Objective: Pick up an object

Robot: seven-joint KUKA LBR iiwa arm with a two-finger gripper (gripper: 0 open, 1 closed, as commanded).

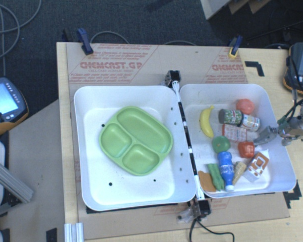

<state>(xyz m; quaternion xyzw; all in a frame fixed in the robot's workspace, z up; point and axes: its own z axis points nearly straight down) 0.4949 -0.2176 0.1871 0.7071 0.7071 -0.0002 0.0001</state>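
The right bin [278, 178] holds several small items: a yellow banana [206, 121], a red ball [245, 106], a lying jar with a dark lid [238, 118], a green ball [221, 144], a red item [246, 149], a blue bottle [225, 169], a cone [240, 171] and a small orange-and-white carton [257, 165]. My gripper [269, 134] reaches in low over the bin's right rim, just right of the red item and the jar. Nothing shows in its grasp.
The left bin [88, 135] carries a green divided plate [136, 140]. A black hinge strip [184, 135] separates the bins. An orange piece [207, 181] and a green piece [215, 175] lie at the right bin's front left. Clamps [84, 40] hold the cardboard's back edge.
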